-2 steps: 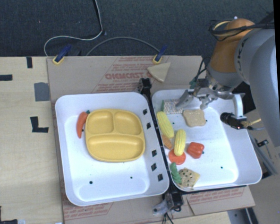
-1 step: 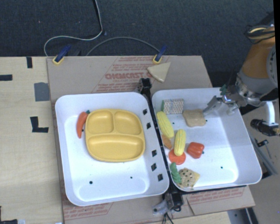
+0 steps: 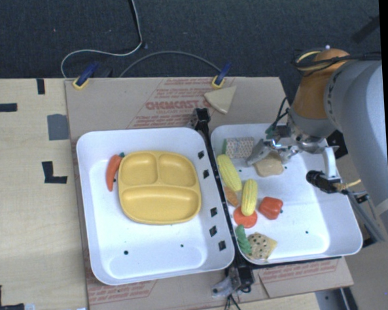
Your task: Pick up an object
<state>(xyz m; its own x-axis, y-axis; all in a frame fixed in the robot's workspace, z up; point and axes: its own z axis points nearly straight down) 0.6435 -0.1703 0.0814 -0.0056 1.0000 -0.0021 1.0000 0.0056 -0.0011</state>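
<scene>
Tan bread (image 3: pixel 269 167) lies under the gripper (image 3: pixel 272 151) near the right bin's (image 3: pixel 317 235) back edge; whether the jaws grip it, I cannot tell. Lift slowly, clear of the corn (image 3: pixel 229 172).

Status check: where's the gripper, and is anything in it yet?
Gripper low in right bin, over tan piece. Grip unconfirmed. Corn cobs crowd its left.

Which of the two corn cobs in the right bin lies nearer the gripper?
The lower corn cob, beside the red pepper, lies a little nearer the gripper. The upper corn cob lies farther left, by the divider.
</scene>
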